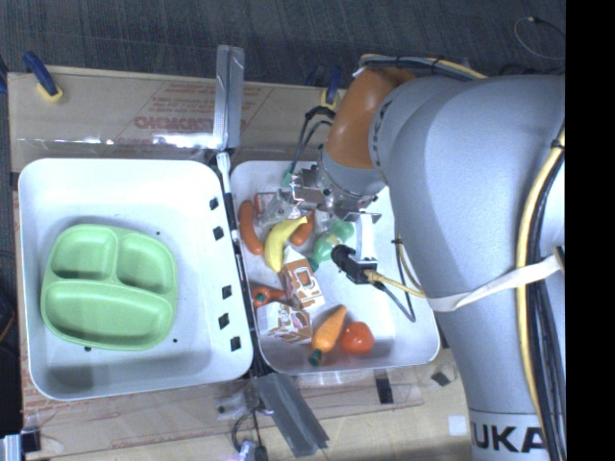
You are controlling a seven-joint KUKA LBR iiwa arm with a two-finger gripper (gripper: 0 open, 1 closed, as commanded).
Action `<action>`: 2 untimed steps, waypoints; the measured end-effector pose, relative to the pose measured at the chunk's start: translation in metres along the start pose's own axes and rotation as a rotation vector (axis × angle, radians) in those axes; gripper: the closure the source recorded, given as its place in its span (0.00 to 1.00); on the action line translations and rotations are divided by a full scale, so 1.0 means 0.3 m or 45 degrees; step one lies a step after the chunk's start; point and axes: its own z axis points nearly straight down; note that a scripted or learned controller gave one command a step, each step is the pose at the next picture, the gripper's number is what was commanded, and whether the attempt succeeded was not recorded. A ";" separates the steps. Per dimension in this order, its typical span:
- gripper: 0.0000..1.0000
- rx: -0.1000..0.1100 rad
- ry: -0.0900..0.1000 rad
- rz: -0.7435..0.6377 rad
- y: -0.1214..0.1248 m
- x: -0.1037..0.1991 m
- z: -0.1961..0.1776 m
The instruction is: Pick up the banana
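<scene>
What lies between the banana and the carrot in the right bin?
In the camera view, a small orange-and-white carton lies between the banana and the carrot.

Counts, 2 bins w/ contents

2 white bins [38, 257]; 1 green divided tray [108, 286]; by the gripper [312, 205]: 1 banana [279, 241], 1 carrot [329, 329], 1 tomato [357, 338], 1 sausage [250, 229], approx. 2 printed cartons [300, 284], 1 green toy [323, 249].

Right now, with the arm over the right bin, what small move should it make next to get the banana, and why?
Probably a short shift toward the left bin, then straight down. The banana lies in the right bin just left of the tool, crowded by a sausage and a small carton, so a centred descent seems safest.
</scene>
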 end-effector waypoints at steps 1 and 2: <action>0.00 -0.021 0.000 -0.177 -0.089 0.012 -0.049; 1.00 -0.016 0.000 -0.182 -0.089 0.014 -0.083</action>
